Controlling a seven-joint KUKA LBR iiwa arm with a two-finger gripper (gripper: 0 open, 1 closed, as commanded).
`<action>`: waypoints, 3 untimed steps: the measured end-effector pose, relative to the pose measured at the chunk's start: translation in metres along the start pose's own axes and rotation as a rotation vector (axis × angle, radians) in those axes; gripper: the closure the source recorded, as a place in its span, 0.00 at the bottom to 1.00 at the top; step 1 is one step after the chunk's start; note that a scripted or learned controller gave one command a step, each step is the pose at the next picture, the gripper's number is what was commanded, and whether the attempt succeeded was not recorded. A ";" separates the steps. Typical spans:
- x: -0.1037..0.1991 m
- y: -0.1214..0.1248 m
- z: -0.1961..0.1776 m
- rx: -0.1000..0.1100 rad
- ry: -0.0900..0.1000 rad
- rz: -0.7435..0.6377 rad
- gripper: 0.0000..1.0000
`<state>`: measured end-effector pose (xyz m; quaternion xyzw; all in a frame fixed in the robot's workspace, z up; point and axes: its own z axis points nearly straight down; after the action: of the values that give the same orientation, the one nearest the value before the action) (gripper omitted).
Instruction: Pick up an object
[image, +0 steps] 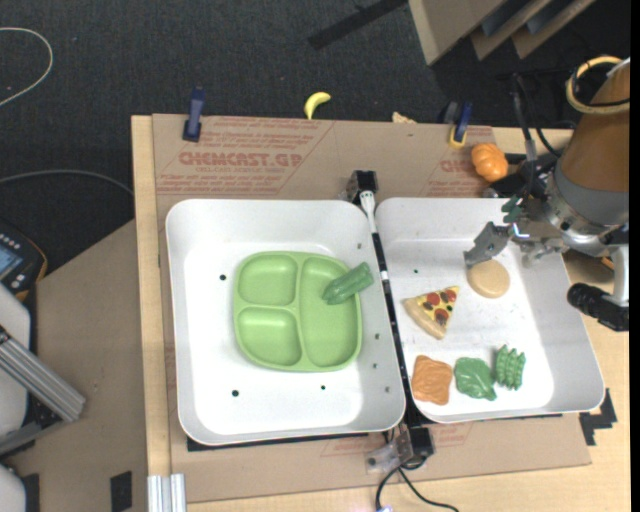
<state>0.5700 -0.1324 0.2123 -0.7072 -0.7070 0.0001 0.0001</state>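
Hovering gripper (490, 243) near bin rim (440, 205)

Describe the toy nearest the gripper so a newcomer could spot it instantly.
Look in the right-hand white bin, at its upper part just below the gripper. There lies a round tan cookie-like disc. Unlike the pizza slice beside it, it is plain, flat and circular.
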 end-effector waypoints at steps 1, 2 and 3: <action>0.077 -0.007 -0.100 -0.011 0.001 -0.009 0.00; 0.090 -0.094 -0.093 0.007 0.003 0.000 0.00; 0.168 -0.090 -0.177 -0.012 0.001 -0.009 0.00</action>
<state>0.4804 0.0355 0.3898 -0.7039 -0.7102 -0.0047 -0.0036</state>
